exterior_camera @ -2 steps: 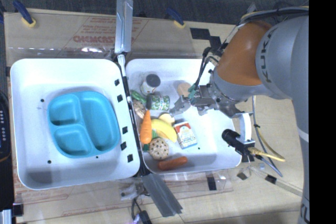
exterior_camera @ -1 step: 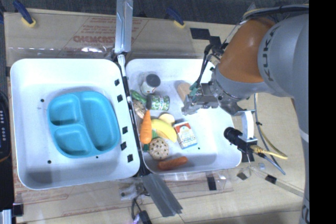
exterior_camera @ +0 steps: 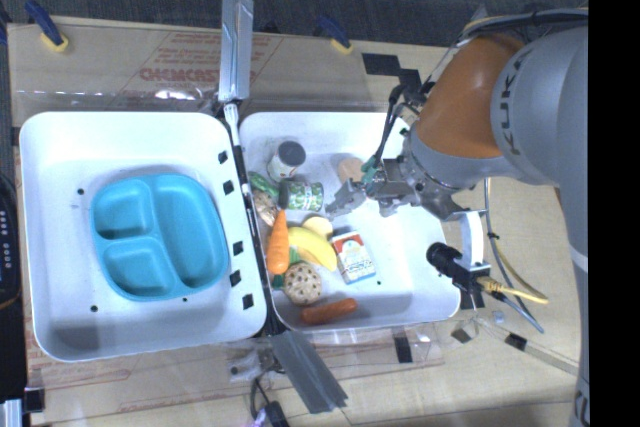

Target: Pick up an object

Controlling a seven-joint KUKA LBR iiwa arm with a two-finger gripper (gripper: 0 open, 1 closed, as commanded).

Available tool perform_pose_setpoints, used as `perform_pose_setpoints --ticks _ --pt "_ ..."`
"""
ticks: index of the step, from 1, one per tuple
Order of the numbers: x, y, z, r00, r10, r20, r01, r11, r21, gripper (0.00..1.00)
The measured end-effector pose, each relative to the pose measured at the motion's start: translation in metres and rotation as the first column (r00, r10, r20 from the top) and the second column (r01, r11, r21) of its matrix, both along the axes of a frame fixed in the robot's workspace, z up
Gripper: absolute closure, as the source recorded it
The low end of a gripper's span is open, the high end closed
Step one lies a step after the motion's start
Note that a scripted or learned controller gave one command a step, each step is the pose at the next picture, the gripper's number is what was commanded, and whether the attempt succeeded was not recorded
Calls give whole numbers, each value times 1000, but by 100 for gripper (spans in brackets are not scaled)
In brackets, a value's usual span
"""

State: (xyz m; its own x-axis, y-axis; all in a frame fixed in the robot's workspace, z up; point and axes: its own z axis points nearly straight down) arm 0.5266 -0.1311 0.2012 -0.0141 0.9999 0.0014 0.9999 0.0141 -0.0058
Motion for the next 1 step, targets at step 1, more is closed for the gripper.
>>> perform_pose_setpoints --ticks 1 --pt "9 3 15 987 -161 2 161 987 -2 0"
